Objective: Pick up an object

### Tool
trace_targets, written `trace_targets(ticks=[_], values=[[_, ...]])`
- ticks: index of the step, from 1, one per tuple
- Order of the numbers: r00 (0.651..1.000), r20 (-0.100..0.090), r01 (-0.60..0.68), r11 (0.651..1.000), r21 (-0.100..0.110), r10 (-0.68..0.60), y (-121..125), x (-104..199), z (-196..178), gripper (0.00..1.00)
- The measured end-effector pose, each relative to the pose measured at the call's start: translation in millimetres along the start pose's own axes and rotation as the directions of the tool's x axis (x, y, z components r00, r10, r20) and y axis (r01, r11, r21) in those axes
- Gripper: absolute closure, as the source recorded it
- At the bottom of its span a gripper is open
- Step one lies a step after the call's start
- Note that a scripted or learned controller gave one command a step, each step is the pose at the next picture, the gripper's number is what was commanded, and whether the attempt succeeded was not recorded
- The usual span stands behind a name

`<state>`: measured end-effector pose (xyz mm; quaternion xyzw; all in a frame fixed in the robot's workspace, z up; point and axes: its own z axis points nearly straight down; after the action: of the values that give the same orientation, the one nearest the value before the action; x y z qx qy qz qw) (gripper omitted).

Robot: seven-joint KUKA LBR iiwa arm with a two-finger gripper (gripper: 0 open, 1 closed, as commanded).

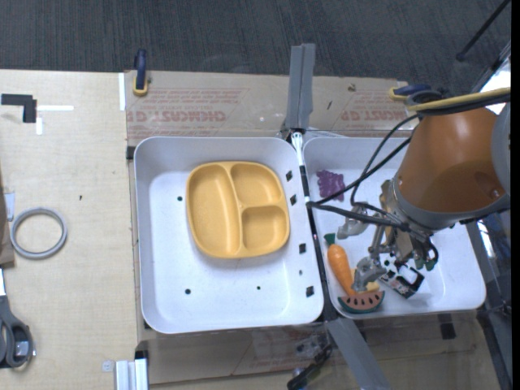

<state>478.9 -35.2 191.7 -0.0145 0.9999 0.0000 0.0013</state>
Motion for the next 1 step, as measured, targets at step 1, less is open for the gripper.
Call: trace_targets(ticks=[1], values=[[0.999,0.006,-0.047,0.999,0.002,0.047,-59.3,-29.9,97.0,0.00]])
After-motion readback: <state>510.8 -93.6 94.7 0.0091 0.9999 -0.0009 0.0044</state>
